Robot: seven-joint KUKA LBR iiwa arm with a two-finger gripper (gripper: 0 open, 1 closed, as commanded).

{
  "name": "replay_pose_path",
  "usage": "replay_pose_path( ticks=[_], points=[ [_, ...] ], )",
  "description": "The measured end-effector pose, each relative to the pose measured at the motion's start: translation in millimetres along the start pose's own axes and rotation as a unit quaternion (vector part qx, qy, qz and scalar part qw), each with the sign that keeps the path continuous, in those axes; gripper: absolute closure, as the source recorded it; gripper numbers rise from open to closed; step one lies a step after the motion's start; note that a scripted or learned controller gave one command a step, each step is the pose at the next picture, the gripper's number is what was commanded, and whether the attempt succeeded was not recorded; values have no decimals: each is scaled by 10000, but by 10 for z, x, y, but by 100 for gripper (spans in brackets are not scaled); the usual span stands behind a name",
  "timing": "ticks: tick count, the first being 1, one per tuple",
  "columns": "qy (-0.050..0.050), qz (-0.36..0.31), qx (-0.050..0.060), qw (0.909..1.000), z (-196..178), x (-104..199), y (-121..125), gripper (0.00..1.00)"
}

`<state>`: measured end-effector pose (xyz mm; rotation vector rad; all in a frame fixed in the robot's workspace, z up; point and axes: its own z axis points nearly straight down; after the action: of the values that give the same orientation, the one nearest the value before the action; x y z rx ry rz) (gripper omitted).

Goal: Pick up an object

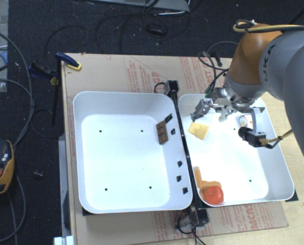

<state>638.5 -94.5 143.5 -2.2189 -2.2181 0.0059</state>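
My gripper (pixel 211 114) hangs over the far left part of the right bin (pixel 274 160), fingers spread open with nothing between them. A pale yellow block (pixel 199 131) lies on the bin floor just below and in front of the left finger (pixel 198 113), apart from it. At the near left corner of the same bin sit a red tomato-like ball (pixel 213 194) and an orange piece (pixel 202 181) touching it. A brown bar (pixel 162 133) lies in the left bin (pixel 91 137) near its right wall, with a small dark piece (pixel 168 119) just behind it.
The divider between the bins (pixel 181 142) runs close to the yellow block's left. Cables and a yellow-tipped clamp (pixel 69 61) lie beyond the bench's far edge. An orange-and-black device (pixel 0 166) sits off the bench at the left.
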Motion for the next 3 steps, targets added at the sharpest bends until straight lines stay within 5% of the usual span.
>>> replay_pose_path(
  ticks=[1, 3],
  points=[
    [-2, -3, -33, 10000, -139, 2, 16, 100],
    [-2, -3, -42, 10000, -908, -49, 63, 100]
  ],
)
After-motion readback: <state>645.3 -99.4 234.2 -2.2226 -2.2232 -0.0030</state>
